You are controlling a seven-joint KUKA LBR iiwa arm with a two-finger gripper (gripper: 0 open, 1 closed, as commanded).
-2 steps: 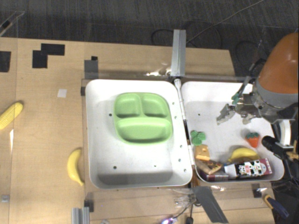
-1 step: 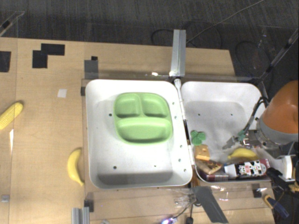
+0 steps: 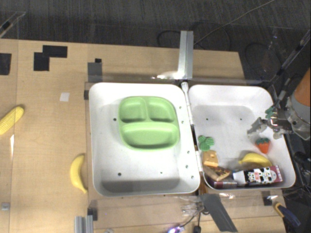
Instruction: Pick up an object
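Observation:
In the right bin (image 3: pixel 228 101), my gripper (image 3: pixel 266 130) hangs near the right wall with its jaws open and nothing between them. A small red strawberry (image 3: pixel 263 144) with a green top lies just below it in the view. A yellow banana (image 3: pixel 255 158) rests in front of the strawberry. Along the bin's front edge lies a dark red and white box (image 3: pixel 256 175). A green leafy toy (image 3: pixel 206 142) and a tan toy (image 3: pixel 210 159) sit near the bin's left wall.
The left bin (image 3: pixel 104 174) holds a green divided plate (image 3: pixel 147 121). On the bench to the left lie a second banana (image 3: pixel 77 173) and a corn cob (image 3: pixel 10 120). A metal post (image 3: pixel 186 55) stands behind the divider between the bins.

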